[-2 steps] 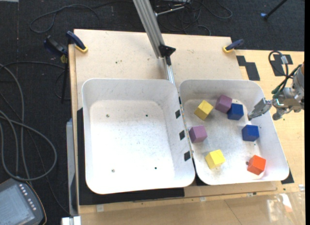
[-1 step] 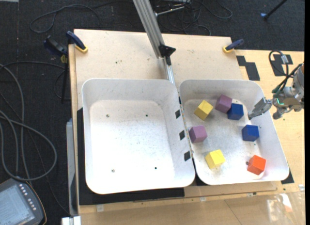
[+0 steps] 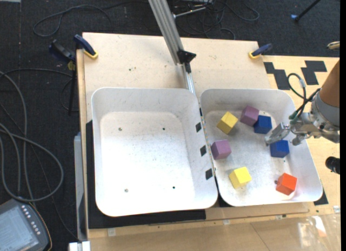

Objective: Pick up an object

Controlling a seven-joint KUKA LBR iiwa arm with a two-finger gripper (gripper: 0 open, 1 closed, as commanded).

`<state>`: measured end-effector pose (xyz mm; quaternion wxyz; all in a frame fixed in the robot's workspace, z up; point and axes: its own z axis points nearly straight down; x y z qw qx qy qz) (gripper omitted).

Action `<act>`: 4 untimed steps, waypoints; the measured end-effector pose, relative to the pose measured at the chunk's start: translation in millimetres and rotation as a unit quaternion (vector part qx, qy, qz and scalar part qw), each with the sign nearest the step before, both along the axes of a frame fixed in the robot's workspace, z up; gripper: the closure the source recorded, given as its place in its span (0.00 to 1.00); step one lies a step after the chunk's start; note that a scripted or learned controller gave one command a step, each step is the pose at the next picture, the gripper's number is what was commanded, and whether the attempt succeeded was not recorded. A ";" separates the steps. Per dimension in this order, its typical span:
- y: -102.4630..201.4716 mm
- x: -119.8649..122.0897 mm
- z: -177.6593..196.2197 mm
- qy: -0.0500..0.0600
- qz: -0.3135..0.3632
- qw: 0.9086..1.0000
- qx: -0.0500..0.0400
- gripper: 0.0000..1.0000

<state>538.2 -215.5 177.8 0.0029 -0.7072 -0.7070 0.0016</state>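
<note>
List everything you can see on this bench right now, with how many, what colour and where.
Yellow cubes: 2, yellow, right bin, one upper left, one lower middle.
Purple cubes: 2, purple, right bin, one at top, one near the left wall.
Blue cubes: 2, blue, right bin, one beside the top purple cube, one under the gripper.
Orange cube: 1, orange, right bin, lower right corner.
Bins: 2, white, left bin, right bin.
Clamps: 2, blue and yellow, bench's far corners.
Gripper: 1, grey, above the lower blue cube.

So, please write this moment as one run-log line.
gripper: over right bin, above blue cube | held: nothing seen | other cubes: six
</note>
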 end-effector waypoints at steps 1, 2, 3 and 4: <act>-3.8 9.2 -55.8 -0.006 0.000 1.000 -0.005 0.00; -4.9 13.8 -57.2 -0.014 0.000 1.000 -0.006 0.00; -5.5 15.4 -46.5 -0.016 0.000 1.000 -0.007 1.00; -5.8 12.9 16.5 -0.007 0.001 1.000 -0.003 1.00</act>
